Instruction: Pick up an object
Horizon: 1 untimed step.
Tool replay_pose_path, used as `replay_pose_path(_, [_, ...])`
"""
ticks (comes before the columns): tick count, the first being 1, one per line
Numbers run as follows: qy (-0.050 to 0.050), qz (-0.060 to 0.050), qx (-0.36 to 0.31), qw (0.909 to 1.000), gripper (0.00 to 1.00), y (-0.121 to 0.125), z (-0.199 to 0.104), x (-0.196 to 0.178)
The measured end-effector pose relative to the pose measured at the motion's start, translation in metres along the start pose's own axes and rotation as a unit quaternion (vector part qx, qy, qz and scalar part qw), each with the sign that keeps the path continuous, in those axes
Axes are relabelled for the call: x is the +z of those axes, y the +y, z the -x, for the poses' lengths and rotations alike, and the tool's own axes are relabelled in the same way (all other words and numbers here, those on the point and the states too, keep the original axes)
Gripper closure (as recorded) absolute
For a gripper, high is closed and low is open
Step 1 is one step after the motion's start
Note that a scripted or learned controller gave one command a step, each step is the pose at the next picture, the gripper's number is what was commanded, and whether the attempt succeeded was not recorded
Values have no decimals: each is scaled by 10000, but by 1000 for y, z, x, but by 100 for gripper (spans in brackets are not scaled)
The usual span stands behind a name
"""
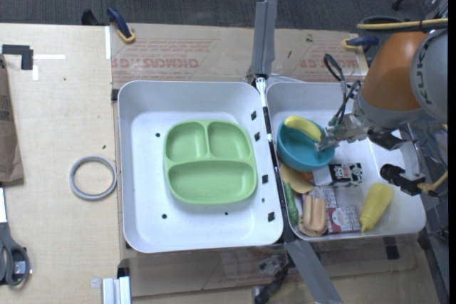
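Note:
In the right bin [407, 228] a blue bowl [296, 152] sits at the left, with a yellow banana [302, 127] lying over its far rim. My gripper [330, 141] is down at the bowl's right rim, below the arm's orange band [397, 71]. At this angle the tip blends into the rim. Nearer the front lie a hot dog [313, 214], a yellow mustard bottle [375, 205], a small black-and-white box [347, 172] and a pink packet [342, 216]. The left bin [125, 174] holds a green divided plate [210, 161].
A tan disc [298, 180] and a thin green item [290, 204] lie along the right bin's left wall. A grey tape ring [93, 176] and scissors [13, 263] rest on the bench to the left of the bins. A metal post [263, 39] stands behind the bins.

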<state>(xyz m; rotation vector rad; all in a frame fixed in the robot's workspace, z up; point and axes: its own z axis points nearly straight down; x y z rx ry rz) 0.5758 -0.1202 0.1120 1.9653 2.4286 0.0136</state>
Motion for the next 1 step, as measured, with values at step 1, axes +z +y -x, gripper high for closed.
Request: replay_pose_path(1, [-6, -60, 79, 10000, 100, 89, -42, -82])
